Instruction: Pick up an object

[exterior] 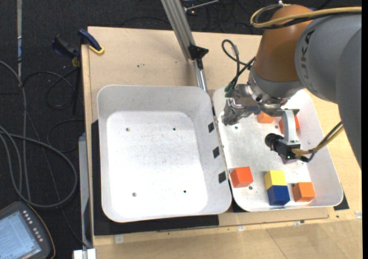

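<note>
Gripper [260,108] low over right bin [322,154], upper middle; finger state cannot be told, wrist blocks it. Near rim crowded: orange cube [241,176], yellow cube [275,179], blue cube [279,195], orange block [303,191]. Bare floor between these and gripper. Orange piece [265,118] partly hidden under wrist. Left bin [115,102] alongside.

A pale wooden surface [144,62] stands on dark carpet [40,16], with black cables [34,137] trailing across the floor.

Four blocks [241,176] — orange, yellow, blue — in right bin [328,163].
</note>
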Tool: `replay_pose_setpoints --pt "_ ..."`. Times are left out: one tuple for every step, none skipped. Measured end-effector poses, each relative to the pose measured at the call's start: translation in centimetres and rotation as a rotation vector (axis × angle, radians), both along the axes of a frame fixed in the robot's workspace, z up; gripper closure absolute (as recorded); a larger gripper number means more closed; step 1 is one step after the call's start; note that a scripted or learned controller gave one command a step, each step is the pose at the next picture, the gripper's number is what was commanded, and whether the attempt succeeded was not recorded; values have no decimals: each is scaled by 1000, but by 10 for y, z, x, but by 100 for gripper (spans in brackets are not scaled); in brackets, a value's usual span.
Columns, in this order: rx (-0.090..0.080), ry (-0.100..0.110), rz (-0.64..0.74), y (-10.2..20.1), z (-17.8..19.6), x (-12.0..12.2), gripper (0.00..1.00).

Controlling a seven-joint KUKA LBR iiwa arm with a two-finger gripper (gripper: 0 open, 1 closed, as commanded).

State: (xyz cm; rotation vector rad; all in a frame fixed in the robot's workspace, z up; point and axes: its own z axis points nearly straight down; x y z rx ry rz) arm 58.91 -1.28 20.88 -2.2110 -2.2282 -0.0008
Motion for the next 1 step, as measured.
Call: replay_pose_setpoints --pt "0 -3 1 52 15 -9 100"
